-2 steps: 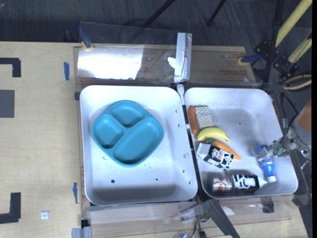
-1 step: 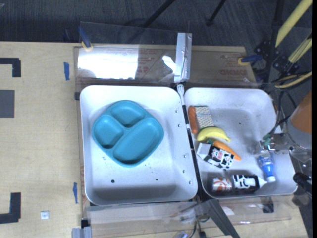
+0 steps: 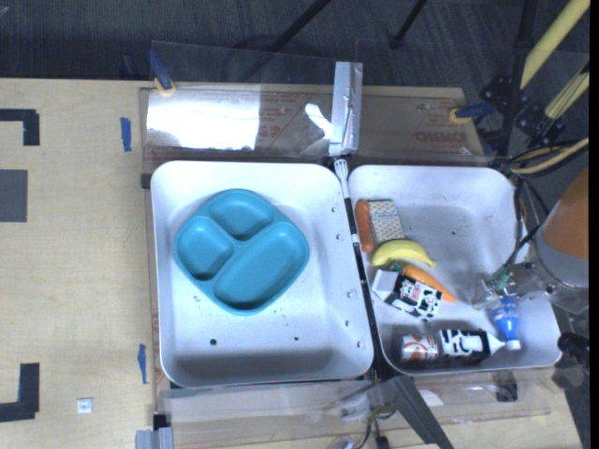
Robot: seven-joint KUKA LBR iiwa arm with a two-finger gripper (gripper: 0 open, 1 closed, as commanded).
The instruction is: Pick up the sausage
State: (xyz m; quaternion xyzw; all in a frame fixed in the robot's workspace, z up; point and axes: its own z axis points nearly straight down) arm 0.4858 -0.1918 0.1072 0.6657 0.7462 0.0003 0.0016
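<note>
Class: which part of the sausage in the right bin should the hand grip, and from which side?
Probably the sausage at its upper end, from straight above. It lies flat along the left wall of the bin, a tan block close beside it and the banana across its lower end, so sideways approaches look blocked.

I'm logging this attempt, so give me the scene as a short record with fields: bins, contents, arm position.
left bin: holds a blue divided plate
right bin: holds a banana, a reddish sausage along its left wall, a black-and-white bottle, a black-and-white patterned item
arm: at the right bin's right edge
tool: low over the bin's right side, apart from the sausage
</note>
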